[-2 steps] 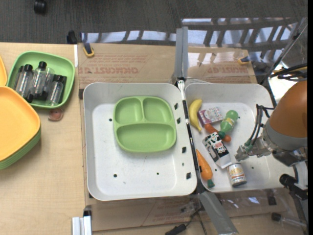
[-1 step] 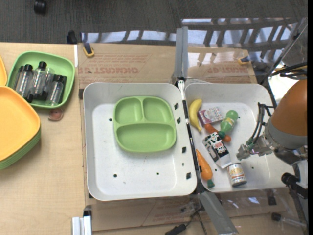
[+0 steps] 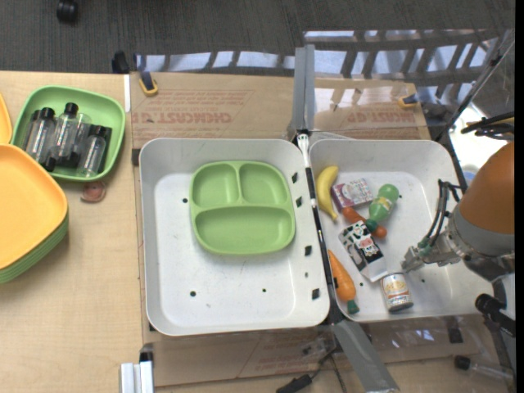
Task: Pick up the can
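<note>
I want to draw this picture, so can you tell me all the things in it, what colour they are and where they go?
Can: one, silver and tan, right bin, near edge.
Banana: one, yellow, right bin, left side.
Carrot: one, orange, right bin, by the divide.
Carton: one, black and white, right bin.
Green bottle: one, right bin.
Pink pack: one, right bin.
Divided plate: one, green, left bin.
Vials: several, dark-capped, green tray, bench left.
Orange plates: stack, far left.
Gripper: one, grey, above the can.

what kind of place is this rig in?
Probably a robotics lab or office test area: grey carpet with a chair caster, cardboard laid under two white bins, and toy groceries such as the can beside the hand.
</note>
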Controlling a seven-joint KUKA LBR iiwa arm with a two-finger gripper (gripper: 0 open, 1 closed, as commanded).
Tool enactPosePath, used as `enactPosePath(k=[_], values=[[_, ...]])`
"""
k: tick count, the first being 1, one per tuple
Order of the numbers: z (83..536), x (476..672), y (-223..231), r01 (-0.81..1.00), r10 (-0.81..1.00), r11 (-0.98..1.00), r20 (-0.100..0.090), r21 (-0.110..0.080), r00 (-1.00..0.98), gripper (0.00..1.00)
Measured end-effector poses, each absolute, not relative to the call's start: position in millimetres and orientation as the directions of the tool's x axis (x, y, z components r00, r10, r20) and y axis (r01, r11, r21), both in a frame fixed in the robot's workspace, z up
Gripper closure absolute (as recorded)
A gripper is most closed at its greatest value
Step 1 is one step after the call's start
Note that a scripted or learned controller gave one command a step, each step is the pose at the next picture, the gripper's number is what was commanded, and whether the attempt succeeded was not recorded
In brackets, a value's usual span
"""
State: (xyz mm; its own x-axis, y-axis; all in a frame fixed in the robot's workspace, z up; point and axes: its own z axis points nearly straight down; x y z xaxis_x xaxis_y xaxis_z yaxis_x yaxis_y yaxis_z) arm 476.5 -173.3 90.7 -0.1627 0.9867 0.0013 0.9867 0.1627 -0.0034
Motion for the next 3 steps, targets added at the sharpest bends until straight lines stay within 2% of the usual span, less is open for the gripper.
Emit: enactPosePath(k=[1,2,3], values=[[90,476.7,-142,0.995,0.995,0.097,0.002,-0.004,-0.097,1.00],[90,559.5,-119,0.961,0.961,-0.278,-0.003,-0.004,0.278,1.00],[191,577.7,-78,1.000,1.000,-0.018,-0.002,-0.003,0.018,1.00]])
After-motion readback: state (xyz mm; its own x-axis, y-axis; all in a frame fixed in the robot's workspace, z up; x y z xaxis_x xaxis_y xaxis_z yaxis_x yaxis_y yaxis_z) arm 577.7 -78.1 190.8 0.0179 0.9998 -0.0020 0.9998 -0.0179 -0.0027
